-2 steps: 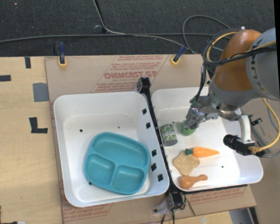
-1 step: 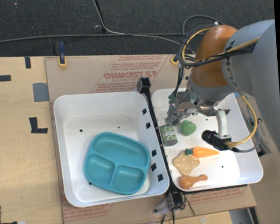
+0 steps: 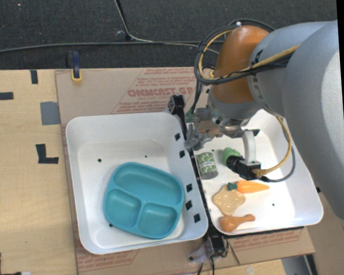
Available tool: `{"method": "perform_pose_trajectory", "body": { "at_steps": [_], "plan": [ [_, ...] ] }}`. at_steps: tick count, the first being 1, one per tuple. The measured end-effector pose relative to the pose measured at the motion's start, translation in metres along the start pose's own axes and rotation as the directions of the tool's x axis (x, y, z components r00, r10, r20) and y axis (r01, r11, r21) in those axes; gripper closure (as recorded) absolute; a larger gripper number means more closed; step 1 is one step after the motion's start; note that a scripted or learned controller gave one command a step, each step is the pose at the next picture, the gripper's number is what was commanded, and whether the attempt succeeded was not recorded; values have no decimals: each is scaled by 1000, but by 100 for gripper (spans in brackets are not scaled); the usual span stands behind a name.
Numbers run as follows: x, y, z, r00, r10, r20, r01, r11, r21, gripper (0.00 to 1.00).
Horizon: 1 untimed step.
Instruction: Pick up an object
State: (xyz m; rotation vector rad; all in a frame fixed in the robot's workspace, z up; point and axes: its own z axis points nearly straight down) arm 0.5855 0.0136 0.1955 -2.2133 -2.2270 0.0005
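Over the right bin (image 3: 297, 210) hangs the grey arm (image 3: 300, 78), its bulk covering that bin's far half. The left bin (image 3: 84, 146) alongside holds a blue divided plate (image 3: 144, 199), lying flat and well apart from the action. The gripper (image 3: 200, 135) sits low at the wall between the two bins, just above the right bin's inner edge.

The smaller things lie in the right bin: an orange carrot (image 3: 253, 186), a pale biscuit-shaped piece (image 3: 228, 200) touching it, and a tan drumstick (image 3: 235, 221) near the front rim. A small can (image 3: 207, 164) with a green label stands just beside the dividing wall, and a little green piece (image 3: 230, 155) lies near it.

The can looks like the likeliest target, being closest below the gripper. To take it well, I judge the arm should come straight down centred on the can and keep clear of the wall, which leaves little room on that side. A squeeze across the can's round body should hold better than one near its top.

How wide the grip is set cannot be told, since the wrist blocks it. Nothing can be seen held. The green piece is too small to identify.
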Motion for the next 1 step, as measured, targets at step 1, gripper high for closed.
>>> {"method": "perform_pose_trajectory", "body": {
  "at_steps": [1],
  "plan": [
    [59, 5, -5, 1000, -1, 0, 1, 1000, 0, 100]
  ]
}}
